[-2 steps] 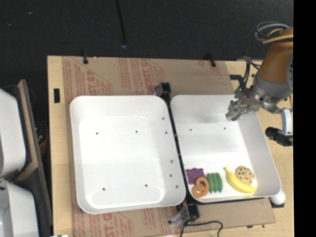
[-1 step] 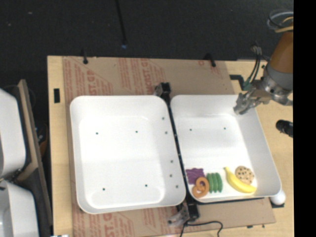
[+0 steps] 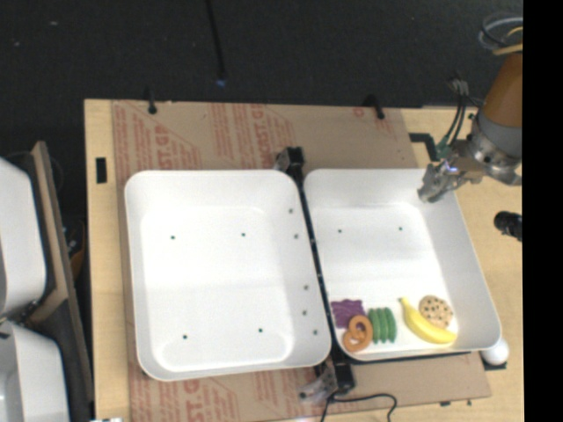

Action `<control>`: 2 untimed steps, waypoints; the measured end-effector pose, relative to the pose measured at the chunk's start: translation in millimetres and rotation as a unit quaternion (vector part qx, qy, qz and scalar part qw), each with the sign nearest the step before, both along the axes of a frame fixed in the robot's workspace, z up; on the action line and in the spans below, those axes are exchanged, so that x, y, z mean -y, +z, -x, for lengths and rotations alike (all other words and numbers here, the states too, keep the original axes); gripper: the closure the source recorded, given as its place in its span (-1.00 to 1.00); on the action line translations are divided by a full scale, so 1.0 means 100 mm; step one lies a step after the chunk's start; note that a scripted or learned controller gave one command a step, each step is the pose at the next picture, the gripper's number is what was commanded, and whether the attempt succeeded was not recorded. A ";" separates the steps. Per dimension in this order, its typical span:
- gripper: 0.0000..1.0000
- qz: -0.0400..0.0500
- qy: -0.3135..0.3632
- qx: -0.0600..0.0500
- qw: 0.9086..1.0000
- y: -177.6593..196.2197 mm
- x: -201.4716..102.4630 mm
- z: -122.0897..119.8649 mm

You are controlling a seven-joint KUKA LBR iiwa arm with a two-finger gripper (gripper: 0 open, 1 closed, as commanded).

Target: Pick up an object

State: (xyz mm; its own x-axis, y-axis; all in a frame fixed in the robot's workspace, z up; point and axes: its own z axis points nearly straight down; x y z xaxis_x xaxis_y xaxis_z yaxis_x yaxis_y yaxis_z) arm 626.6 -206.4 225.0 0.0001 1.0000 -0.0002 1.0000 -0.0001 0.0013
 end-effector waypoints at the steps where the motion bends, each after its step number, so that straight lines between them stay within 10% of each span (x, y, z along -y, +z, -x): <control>1: 1.00 0.000 0.002 0.000 1.000 0.10 -0.54 0.07; 2: 1.00 0.000 0.001 0.000 1.000 0.12 -0.93 0.19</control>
